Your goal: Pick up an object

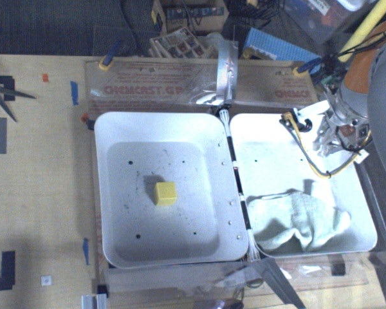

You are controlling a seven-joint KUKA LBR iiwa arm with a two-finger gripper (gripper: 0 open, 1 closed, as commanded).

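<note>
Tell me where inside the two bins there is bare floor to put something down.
Left white bin: bare floor all around the small yellow cube. Right white bin: bare at its far left; crowded near, under the crumpled white cloth, and at the gripper.

The wooden bench [38,192] bears two white bins [109,172] side by side.

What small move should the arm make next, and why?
Probably lower toward the white cloth: the gripper hangs over the right bin, above that bin's far side, and the cloth lies nearer than the yellow block in the left bin.
</note>
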